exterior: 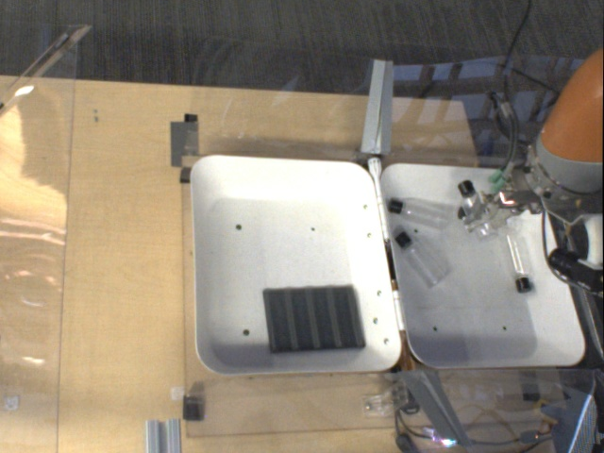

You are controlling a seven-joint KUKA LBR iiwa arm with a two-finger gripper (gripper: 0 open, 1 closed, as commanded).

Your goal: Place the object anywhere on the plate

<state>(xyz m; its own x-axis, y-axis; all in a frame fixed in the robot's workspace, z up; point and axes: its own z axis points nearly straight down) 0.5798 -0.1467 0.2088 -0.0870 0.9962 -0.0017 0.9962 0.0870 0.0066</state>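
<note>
Clear vials with black caps, four as far as can be told, lie in the right bin (pixel 566 343), on the right side of the frame; one vial (pixel 415 211) lies near the bin's upper left corner, pointing right; a second vial (pixel 421 257) lies just below it, slanting down to the right; a third vial (pixel 518 264) lies further right, nearly upright in the frame with its cap at the lower end; a fourth vial (pixel 471 201) sits right at the gripper (pixel 493 206), near the bin's upper middle; whether the gripper's fingers grip that vial, or how far apart they stand, cannot be told from the blurred, glinting metal there; the grey arm (pixel 571 149) with its orange band enters from the right edge, above the bin's upper right corner; the plate (pixel 313 317), a dark ribbed rectangle, lies in the left bin (pixel 217 253), towards its lower middle, well apart from every vial; both white bins rest side by side on a pale wooden bench (pixel 94 253).
</note>
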